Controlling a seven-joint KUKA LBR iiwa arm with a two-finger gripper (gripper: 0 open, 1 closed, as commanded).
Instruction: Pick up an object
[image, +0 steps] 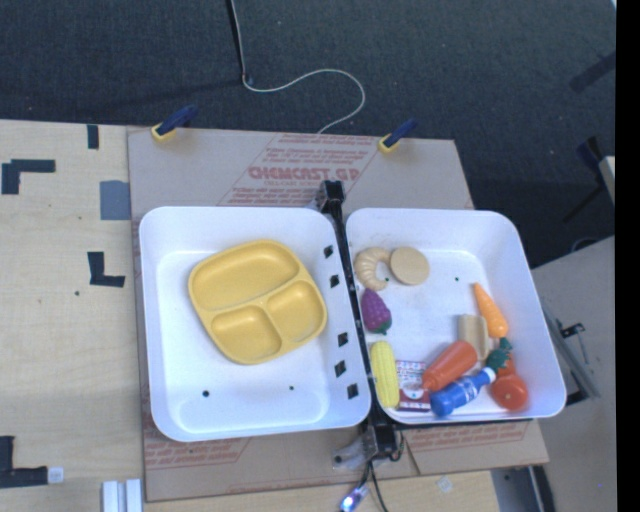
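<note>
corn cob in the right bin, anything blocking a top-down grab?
Nothing lies over the corn cob. It is hemmed in, though: the right bin's dividing wall runs along its left side, and a small red-and-white packet touches its right. The purple grapes sit just above it.

Cardboard sheet (300, 170) beneath the bins: red printed lettering, inverted, reading roughly "CHEMCAST GP". Small packet (410, 378) in the right bin: red print, illegible.

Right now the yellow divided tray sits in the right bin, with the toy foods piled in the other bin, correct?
Not quite. The camera view shows the yellow divided tray in the left bin; the toy foods are piled in the right bin.
</note>
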